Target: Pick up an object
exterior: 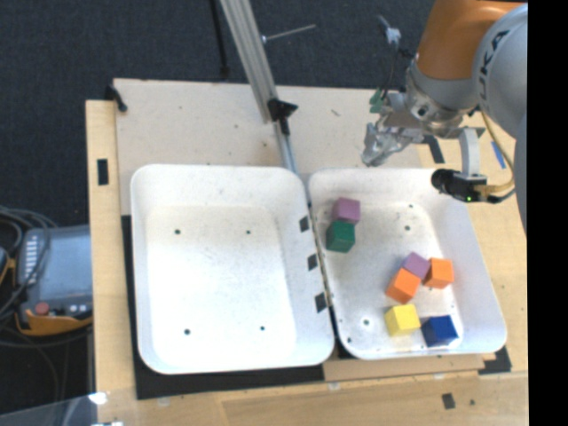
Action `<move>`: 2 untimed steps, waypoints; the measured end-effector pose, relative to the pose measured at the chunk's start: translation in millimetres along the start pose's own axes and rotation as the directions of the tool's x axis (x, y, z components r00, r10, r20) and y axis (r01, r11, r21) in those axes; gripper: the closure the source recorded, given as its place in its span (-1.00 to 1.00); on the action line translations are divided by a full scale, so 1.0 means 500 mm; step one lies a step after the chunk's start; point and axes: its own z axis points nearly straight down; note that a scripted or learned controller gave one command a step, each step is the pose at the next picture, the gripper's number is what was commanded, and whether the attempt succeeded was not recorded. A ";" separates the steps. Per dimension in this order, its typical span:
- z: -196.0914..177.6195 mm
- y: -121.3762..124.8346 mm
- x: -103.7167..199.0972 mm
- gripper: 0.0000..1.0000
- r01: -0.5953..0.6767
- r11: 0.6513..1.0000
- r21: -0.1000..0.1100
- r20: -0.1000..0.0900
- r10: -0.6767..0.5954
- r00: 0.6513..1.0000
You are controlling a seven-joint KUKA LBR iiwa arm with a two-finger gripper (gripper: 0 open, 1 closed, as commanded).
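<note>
The nearest things to take are the pink cube (347,209) and the green cube (340,236), touching each other at about 10 o'clock in the right bin (470,264). I think the pink one is better, because its far side is free. The tool (380,145) hangs above the bin's far rim at 12 o'clock, holding nothing; whether it is released or clenched I cannot tell. It should descend straight, fingers across the free sides, away from the green cube.
</note>
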 end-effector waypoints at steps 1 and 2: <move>0.023 -0.014 0.122 1.00 0.002 1.000 0.001 -0.001 -0.002 1.000; 0.035 0.003 0.226 1.00 0.002 1.000 -0.002 -0.001 -0.002 1.000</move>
